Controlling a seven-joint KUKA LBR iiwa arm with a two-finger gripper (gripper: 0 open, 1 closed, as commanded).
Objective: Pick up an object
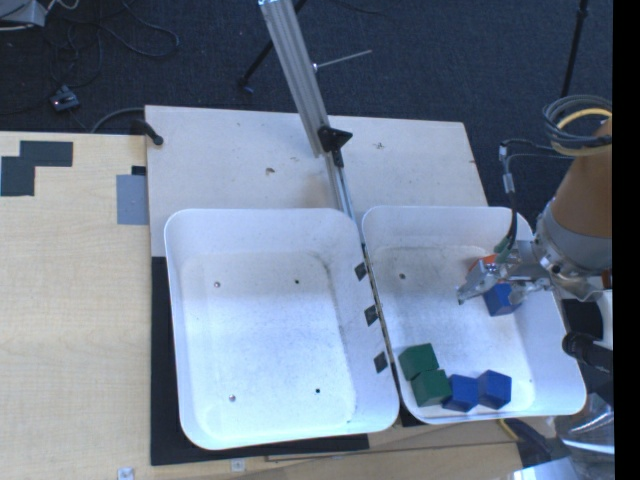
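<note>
- The claw (pixel 497 286) hangs over the right bin (pixel 440 230), near its right wall.
- A blue block (pixel 501 301) sits between the claw's fingers, so the claw is squeezed onto it.
- The arm (pixel 585 203) comes in from the right side.
- Along the front of the right bin lie two green blocks (pixel 425 373) and two more blue blocks (pixel 479 390), close together in a row.
- The left bin (pixel 190 230) sits beside it on the worktop (pixel 240 158).

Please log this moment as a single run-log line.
arm: over right bin | gripper: shut on blue block, lifted | remaining there: two green blocks, two blue blocks
</note>
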